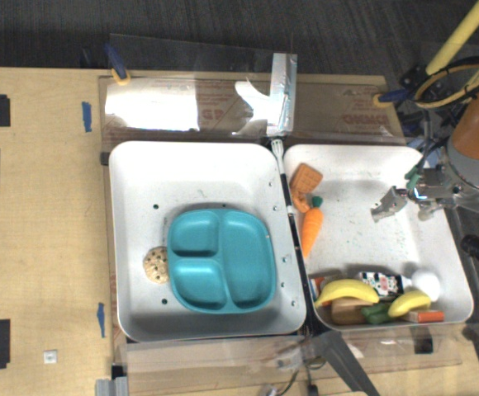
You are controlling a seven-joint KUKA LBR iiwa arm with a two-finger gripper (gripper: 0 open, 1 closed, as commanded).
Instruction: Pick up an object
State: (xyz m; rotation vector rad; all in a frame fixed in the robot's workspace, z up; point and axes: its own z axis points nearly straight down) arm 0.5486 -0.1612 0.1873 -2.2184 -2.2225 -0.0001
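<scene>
Approach step, as I judge it: the claw (386,207), apparently empty though I cannot tell if spread, hangs at the right bin's (351,157) three o'clock; next it must descend on the carrot (310,231) at nine.

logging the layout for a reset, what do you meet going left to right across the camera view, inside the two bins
cookie → teal divided tray → carrot → gripper above the right bin's floor. The pile along the right bin's near edge overlaps too much to order.
</scene>
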